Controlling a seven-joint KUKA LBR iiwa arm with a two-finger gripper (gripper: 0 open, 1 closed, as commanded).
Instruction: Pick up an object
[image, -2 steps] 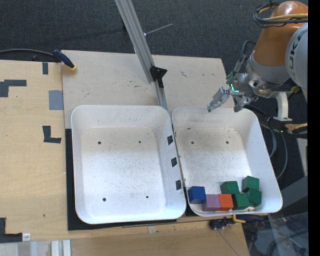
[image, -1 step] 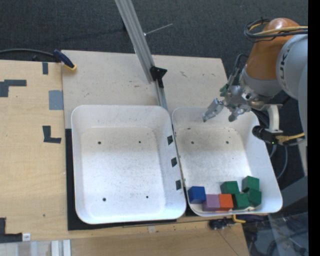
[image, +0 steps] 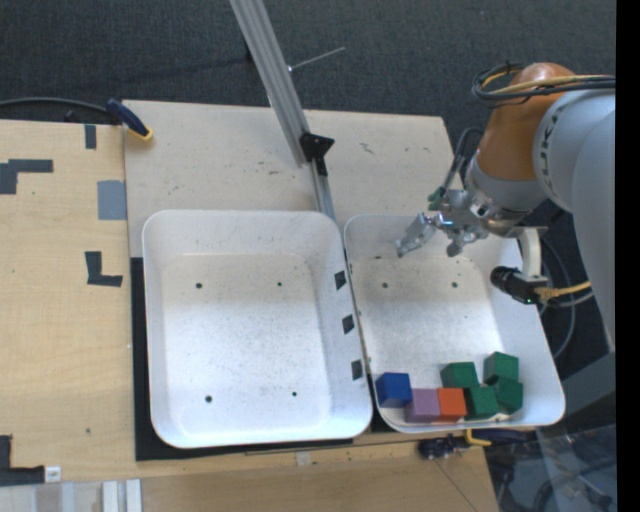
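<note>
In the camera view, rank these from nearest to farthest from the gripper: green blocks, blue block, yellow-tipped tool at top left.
From the gripper:
1. Green blocks, right bin's near right corner.
2. Blue block, same bin's near left corner.
3. Yellow-tipped tool, bench's far left.

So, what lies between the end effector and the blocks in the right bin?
Nothing: in the camera view, bare white floor of the right bin separates the end effector from the blocks clustered at the near edge.

- Blue block (image: 394, 388), purple block (image: 426, 404) and orange block (image: 452, 402) lie in a touching row along the near wall of the right bin (image: 420, 300).
- Several green blocks (image: 487, 384) cluster just beside them in the corner.
</note>
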